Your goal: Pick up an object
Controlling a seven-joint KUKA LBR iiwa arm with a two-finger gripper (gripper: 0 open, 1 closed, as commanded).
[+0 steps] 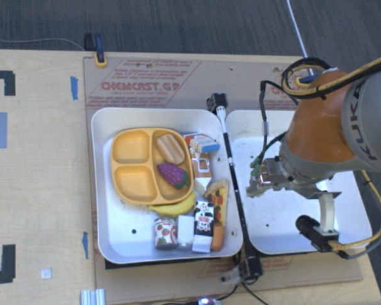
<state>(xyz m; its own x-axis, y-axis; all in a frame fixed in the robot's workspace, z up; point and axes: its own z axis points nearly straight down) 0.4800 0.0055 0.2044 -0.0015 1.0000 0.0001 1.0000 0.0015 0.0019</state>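
A yellow divided plate (140, 170) is sitting in the white left bin (105, 189), carrying purple grapes (173, 173), beside a black-and-white cow-patterned carton (204, 218).

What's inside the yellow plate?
The yellow plate has three sections. Purple grapes lie in one, a hot dog in another. The plate floor beneath each is covered.

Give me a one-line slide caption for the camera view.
Arm's gripper over the right bin; left bin holds a yellow tray and toy food.
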